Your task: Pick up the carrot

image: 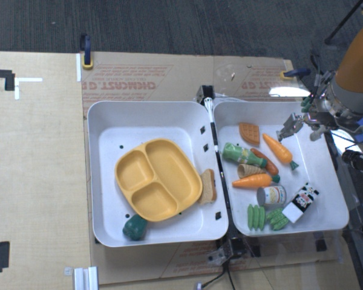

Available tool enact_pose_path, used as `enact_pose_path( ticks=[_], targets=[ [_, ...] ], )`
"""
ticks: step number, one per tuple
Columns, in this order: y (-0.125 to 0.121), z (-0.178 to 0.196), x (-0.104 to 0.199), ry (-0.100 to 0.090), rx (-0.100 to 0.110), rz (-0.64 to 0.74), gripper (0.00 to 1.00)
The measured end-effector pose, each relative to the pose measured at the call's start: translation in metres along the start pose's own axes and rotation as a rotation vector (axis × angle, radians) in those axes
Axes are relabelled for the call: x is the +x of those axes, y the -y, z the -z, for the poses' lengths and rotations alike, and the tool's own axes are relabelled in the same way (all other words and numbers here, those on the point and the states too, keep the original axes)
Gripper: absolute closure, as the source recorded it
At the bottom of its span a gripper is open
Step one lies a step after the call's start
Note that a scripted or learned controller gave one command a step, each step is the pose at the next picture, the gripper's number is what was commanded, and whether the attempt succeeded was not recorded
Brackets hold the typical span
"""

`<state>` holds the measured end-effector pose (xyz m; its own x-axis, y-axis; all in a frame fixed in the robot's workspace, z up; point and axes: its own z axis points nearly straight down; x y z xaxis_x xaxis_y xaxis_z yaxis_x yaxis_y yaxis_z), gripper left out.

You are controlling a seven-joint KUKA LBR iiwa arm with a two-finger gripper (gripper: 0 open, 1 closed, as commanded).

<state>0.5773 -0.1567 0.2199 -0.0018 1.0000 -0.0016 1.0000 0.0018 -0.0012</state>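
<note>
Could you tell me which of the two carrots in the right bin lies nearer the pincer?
The upper carrot, slanting beside the waffle, lies just below-left of the pincer. The lower carrot lies farther off, above the can.

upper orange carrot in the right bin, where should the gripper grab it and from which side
Probably mid-body on the upper orange carrot, coming straight down with fingers across its width. It lies flat, slanting from upper left to its green tip at lower right, clear of neighbours. The gripper is just above and to the right.

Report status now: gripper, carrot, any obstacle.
Gripper open, empty, beside upper carrot. Second carrot lower, against green bottle and can. Upper carrot unobstructed.
</note>
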Motion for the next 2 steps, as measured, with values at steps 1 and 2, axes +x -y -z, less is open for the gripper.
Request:
enact_pose_path(
  ticks=[1, 2],
  targets=[
    [-0.0456, -0.1274, -0.0265, 0.001, -0.003, 0.045, 0.00],
    [-0.0458, -0.1184, -0.0275, 0.003, -0.003, 0.044, 1.00]
  ],
)
